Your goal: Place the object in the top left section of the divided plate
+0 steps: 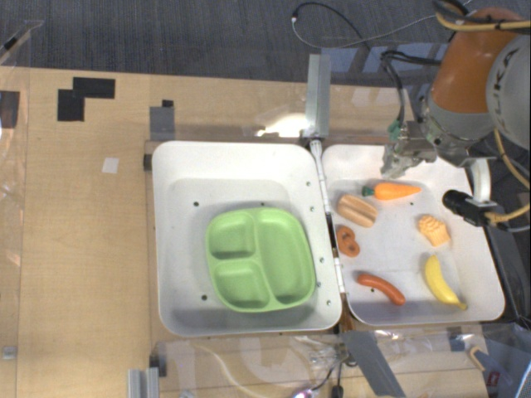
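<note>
Orange carrot (pixel 396 191) | just below-right of jaws (pixel 397 163), apart | jaws' spread: cannot tell

No legible text, labels, brands or numbers anywhere. Black blocky marks (pixel 85 96) on the bench (pixel 75 247), up-left of the left bin (pixel 178 168); plain shapes, not letters or figures. Nothing printed on the divided plate (pixel 260 259).

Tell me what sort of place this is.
Most likely a robotics lab's test bench, not a kitchen. A grey and orange arm reaches over two white bins; one holds a green divided plate, the other toy food such as a carrot and banana. Loose cables trail behind.
</note>
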Controlling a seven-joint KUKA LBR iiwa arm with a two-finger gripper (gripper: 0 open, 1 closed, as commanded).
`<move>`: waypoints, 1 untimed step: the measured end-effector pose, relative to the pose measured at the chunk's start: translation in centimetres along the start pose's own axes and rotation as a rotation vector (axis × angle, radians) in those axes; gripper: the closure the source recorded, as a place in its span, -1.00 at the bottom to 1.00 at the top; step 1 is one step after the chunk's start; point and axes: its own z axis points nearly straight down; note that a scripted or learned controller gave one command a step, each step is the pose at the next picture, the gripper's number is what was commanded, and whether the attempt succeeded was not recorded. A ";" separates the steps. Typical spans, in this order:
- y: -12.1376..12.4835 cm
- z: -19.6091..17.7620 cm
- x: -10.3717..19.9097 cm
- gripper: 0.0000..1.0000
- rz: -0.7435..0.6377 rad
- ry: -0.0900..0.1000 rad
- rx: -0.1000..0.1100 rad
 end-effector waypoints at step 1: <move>0.2 -1.2 0.1 1.00 -0.009 -0.002 -0.005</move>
